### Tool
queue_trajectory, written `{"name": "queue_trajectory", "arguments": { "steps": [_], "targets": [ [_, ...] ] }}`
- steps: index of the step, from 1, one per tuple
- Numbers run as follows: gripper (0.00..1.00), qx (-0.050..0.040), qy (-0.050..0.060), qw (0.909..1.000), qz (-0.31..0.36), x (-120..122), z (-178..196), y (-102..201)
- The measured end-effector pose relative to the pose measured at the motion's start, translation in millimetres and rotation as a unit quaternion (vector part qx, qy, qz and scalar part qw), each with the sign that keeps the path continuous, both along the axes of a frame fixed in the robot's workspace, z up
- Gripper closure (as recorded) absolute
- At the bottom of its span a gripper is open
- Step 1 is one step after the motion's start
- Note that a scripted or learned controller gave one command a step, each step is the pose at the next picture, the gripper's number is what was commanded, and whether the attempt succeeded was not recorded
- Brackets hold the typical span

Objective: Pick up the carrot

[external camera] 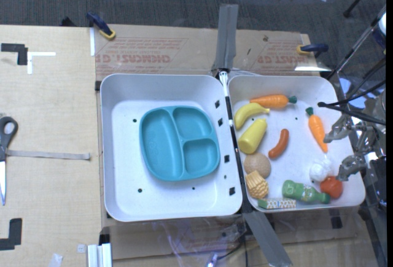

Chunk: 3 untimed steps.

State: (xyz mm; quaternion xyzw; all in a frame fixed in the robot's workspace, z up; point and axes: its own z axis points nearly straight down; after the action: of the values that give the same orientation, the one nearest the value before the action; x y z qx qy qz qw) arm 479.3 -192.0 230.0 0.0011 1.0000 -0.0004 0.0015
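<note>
Two orange plastic carrots lie in the right-hand shallow white bin [295,80], so I have two candidates for the task. The first orange plastic carrot [269,100] lies flat along the bin's far wall, its green top pointing to the view's right. The second orange plastic carrot [317,131] lies on a slant toward the bin's right wall, green top at the far end.

The two-finger metal gripper [344,150] hangs over that same right wall, just beside the second carrot. Its fingers [337,131] stand apart and I see nothing between them.

Along the bin's left wall I read, from far to near:
- a yellow plastic banana [248,114] touching the first carrot's tip
- a pale yellow rounded block [253,136]
- a tan egg-shaped piece [258,165]
- a yellow corn cob [257,185]

Around the bin's middle lies a red-brown toy sausage [278,143]. Along the bin's near wall I see a green toy bottle [304,192] lying on its side, with a red toy tomato [331,186] touching its end and a small white lumpy piece [319,169] just behind that.

Left of this bin sits the other white bin [116,155], holding a turquoise divided plate [180,143].
</note>
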Motion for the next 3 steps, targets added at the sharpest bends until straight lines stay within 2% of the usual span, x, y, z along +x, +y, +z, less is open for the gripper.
{"name": "queue_trajectory", "arguments": {
  "steps": [1,2,3],
  "targets": [
    [0.00,-0.0001,0.000,0.9999,0.014,69,-134,0],
    [1.00,-0.0009,-0.002,0.9999,0.016,72,-124,2],
    [0.00,-0.0008,-0.002,0.9999,0.016,72,-124,1]
  ]
}}
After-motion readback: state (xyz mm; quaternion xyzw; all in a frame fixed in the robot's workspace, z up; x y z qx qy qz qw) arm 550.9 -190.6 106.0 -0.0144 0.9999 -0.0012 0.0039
